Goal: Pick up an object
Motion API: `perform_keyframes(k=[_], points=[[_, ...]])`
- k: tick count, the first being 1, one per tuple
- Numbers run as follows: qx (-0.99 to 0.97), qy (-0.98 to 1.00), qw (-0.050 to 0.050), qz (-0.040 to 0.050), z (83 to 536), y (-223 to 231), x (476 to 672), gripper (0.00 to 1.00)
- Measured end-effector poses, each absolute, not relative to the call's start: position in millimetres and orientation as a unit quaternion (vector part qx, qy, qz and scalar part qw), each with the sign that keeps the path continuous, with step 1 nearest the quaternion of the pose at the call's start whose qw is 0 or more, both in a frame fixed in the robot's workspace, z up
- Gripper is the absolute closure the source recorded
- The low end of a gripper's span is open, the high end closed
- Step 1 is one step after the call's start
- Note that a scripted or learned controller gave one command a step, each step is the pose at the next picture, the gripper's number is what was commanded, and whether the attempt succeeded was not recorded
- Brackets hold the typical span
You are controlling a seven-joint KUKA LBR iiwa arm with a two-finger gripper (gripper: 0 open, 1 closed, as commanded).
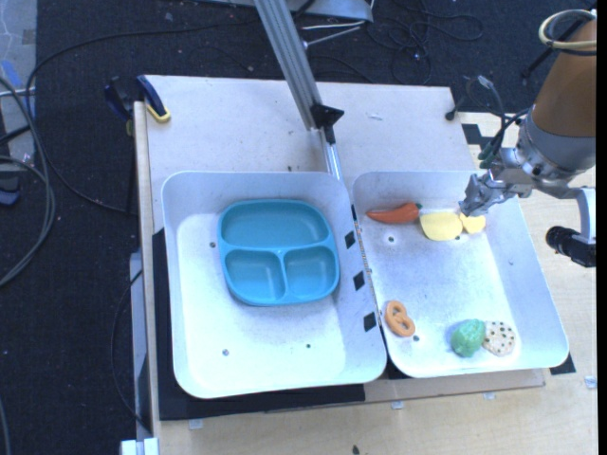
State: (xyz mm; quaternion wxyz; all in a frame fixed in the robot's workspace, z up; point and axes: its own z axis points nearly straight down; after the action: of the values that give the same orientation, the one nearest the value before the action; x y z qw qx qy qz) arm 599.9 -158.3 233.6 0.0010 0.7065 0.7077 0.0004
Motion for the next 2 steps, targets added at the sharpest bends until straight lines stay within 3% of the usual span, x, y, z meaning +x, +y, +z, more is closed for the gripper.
perform_keyframes(k=[1, 2], points=[[0.706, 0.708, 0.001, 0.0005, 250.8, -158.1, 600.5, 1.0], [0.706, 0.708, 0.0, -0.0005, 238.4, -111.1, 590.7, 1.0]])
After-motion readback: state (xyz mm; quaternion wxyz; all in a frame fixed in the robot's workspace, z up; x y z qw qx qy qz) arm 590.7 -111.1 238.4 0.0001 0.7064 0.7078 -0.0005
